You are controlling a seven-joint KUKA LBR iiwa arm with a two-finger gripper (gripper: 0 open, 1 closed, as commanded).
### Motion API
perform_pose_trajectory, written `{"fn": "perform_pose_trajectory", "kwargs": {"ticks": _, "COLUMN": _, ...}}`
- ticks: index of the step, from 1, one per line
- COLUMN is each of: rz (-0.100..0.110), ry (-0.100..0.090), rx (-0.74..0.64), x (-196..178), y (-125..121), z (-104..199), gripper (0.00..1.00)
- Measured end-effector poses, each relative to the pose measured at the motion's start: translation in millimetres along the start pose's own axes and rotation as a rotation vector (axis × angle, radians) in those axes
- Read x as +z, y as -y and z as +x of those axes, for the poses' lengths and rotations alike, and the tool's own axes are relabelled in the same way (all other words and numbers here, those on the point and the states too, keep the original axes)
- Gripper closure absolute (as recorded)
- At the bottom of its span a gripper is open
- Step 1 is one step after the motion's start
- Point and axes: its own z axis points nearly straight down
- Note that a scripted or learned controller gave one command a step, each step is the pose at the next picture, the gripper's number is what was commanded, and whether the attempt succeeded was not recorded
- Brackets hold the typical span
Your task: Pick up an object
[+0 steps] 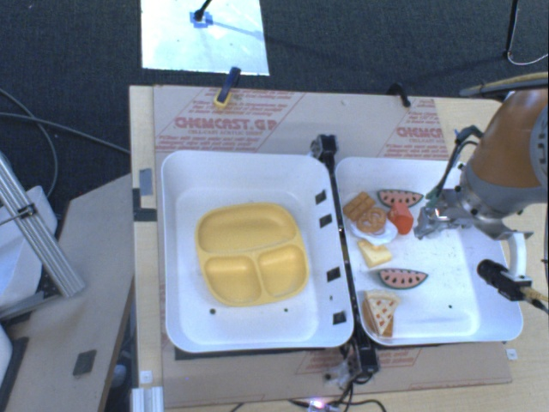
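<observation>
Reaching in from the right, the grey arm with its orange band (513, 136) hangs over the right bin (446, 316), wrist angled down-left so the jaws (426, 223) sit low just beside the orange-red piece (401, 219); can't tell if the jaws are apart or together, and nothing is visibly between them. Toy food is clustered along that bin's left side: waffle piece (359, 205) and pretzel-like cookie (373, 221) touching each other, one watermelon slice (400, 198) at the top, cheese wedge (374, 253) mid, second watermelon slice (402, 277) below it, sandwich wedge (380, 312) at the bottom near the divider. The orange-red piece is wedged between the cookie and the jaws. A black cylindrical part (500, 280) sticks out over the bin's right side under the arm. Left bin (184, 316) holds a yellow three-compartment tray (250, 253), well apart from the arm. Both bins rest on cardboard on the tabletop (94, 230).
</observation>
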Motion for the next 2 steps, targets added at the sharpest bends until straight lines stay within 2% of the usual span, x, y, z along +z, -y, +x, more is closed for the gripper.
{"fn": "perform_pose_trajectory", "kwargs": {"ticks": 1, "rz": 0.007, "ry": -0.002, "rx": 0.000, "x": 8.5, "y": 71.9, "z": 19.3, "gripper": 1.00}}
{"fn": "perform_pose_trajectory", "kwargs": {"ticks": 2, "rz": 0.000, "ry": 0.000, "rx": -0.001, "x": 7.8, "y": 68.4, "z": 18.2, "gripper": 0.00}}
